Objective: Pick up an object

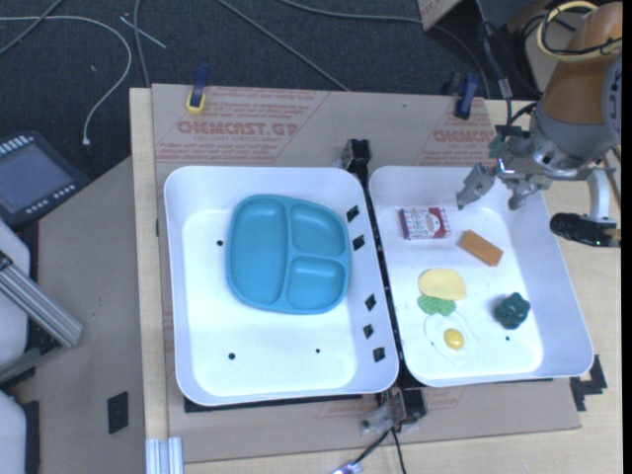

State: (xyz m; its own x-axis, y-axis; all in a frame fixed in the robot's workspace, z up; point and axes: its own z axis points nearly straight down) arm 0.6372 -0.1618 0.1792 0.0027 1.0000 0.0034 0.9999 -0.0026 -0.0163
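My gripper (491, 194) hangs over the far part of the right bin (563, 294), its two fingers spread open with nothing between them. Just below it lie a red-and-white box (424, 224) and an orange block (481, 248). Nearer the front of the same bin are a yellow piece (442, 283) on a green leaf (435, 305), a fried egg (451, 338) and a dark green broccoli piece (512, 311).
The left bin (197, 334) holds a blue divided plate (288, 254). A black divider with clips (370, 265) runs between the bins. Cables and a clamp (465, 95) lie at the back; the arm's orange band (591, 67) is at the upper right.
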